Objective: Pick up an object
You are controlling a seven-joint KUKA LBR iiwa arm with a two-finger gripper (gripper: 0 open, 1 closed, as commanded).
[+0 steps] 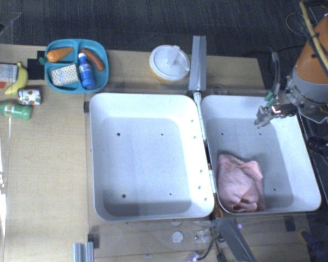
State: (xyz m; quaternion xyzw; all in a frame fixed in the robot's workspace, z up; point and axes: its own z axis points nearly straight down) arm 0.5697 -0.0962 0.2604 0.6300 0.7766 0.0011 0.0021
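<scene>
A crumpled pink cloth (pixel 240 182) lies in the near left corner of the right bin (pixel 292 152). My gripper (pixel 265 115) hangs over the far right part of that bin, well above and behind the cloth. Its fingers point down and to the left, with nothing visible between them. The arm's orange band (pixel 316 64) sits at the right edge of the view.
The left bin (pixel 145 154) stands beside the right one, with a metal divider post (pixel 197 64) behind their shared edge. On the bench behind sit a white lidded cup (pixel 169 63), a blue tray of toy food (pixel 76 65), and small toys (pixel 13 86) at far left.
</scene>
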